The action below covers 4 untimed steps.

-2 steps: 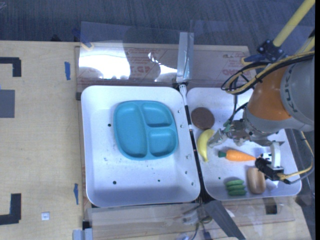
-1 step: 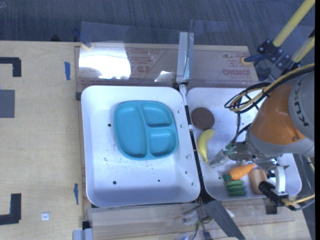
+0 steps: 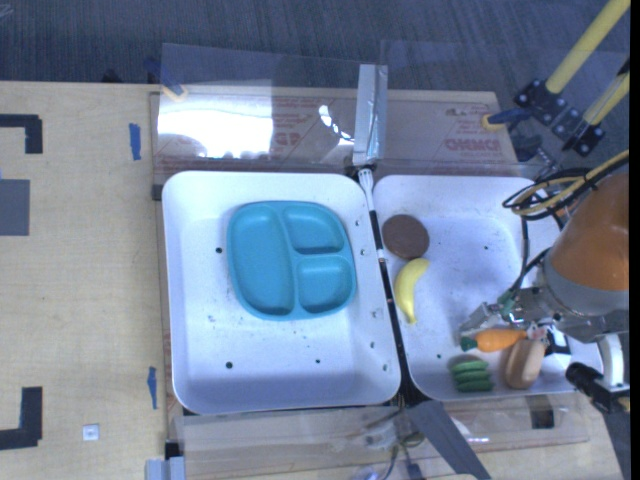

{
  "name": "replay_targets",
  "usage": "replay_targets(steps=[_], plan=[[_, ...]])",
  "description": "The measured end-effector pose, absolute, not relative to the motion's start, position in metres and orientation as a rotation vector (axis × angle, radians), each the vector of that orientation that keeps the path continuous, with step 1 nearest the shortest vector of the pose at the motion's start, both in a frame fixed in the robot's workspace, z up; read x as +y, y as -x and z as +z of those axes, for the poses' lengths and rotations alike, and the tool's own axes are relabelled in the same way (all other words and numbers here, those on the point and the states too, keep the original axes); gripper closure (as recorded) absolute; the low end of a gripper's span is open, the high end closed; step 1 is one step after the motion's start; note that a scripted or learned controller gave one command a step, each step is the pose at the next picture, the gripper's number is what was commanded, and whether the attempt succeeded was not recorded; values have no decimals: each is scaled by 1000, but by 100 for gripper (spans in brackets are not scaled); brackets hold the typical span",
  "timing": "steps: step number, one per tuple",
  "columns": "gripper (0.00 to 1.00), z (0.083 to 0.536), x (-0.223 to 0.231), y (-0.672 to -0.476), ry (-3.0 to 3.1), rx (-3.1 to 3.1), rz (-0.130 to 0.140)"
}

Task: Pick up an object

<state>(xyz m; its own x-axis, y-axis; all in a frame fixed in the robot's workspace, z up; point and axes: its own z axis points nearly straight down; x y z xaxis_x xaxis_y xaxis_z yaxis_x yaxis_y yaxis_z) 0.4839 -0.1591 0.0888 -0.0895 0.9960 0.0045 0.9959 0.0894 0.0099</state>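
Near edge, right bin (image 3: 450, 208): green ridged toy vegetable (image 3: 470, 373) at 6 o'clock, tan rounded bread-like piece (image 3: 521, 361) just beside it toward 3 o'clock.
Likely target: small orange carrot-shaped toy (image 3: 496, 341), at about 5 o'clock in the right bin, just above the green piece and touching or nearly touching the tan one.
Long axis of carrot: roughly 9-to-3 o'clock, slightly tilted; which end is the tip cannot be told.
Two-finger gripper (image 3: 497, 316): low over the carrot's 10 o'clock side under the grey and orange arm; spread or pressed together cannot be told, tips blurred among cables.
Risk: crowded cluster; a descent could nudge the tan or green piece, or pinch two things at once, judging by how tightly they sit.
Risk: closing along the long axis instead of across it would likely let the carrot slip out.
Mid bin: yellow plastic banana (image 3: 410, 286), long axis near 12-to-6 o'clock.
Farther: brown flat round disc (image 3: 405, 235) toward 11 o'clock.
Left bin (image 3: 190, 298): blue three-compartment plastic tray (image 3: 291, 259).
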Motion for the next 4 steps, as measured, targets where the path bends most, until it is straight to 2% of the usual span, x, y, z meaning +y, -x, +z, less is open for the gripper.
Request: replay_targets(steps=[1, 2, 3, 4], plan=[[0, 92, -170, -483, -2046, 2401, 21], [0, 88, -127, -482, -2009, 2407, 7], [100, 99, -128, -484, -2006, 2401, 12], [100, 188, -76, -520, -2076, 2351, 11]])
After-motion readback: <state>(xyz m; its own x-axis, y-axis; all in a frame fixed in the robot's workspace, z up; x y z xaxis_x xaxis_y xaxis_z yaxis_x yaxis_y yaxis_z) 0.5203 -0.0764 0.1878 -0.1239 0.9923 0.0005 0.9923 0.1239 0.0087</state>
